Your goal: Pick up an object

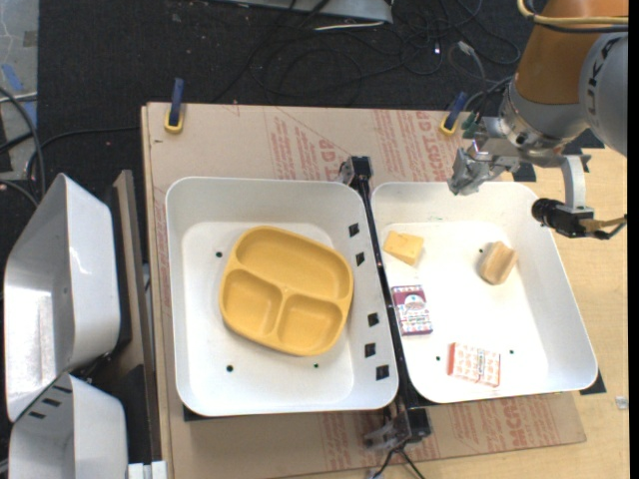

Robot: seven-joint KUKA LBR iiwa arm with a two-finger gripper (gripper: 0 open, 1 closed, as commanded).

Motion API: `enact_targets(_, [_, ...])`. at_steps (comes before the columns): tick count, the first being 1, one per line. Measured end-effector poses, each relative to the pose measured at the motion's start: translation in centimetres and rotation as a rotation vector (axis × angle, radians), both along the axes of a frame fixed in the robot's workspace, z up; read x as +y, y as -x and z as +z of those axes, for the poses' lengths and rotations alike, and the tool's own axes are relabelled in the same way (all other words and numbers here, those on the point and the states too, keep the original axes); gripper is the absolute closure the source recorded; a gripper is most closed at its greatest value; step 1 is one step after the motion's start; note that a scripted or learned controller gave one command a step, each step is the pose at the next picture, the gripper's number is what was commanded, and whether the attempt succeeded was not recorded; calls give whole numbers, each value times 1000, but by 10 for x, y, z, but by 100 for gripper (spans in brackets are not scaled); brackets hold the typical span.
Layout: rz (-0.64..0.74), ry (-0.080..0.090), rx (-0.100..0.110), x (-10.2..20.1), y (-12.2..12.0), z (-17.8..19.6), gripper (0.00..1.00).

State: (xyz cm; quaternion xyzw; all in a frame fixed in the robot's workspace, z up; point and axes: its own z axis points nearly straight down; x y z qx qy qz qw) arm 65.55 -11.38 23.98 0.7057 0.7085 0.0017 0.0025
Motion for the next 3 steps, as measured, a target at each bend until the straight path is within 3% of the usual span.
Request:
enact_targets(1, [0,0,3,0,-1,15,100])
enact_targets(3, [5,-2,6,104,0,18,100])
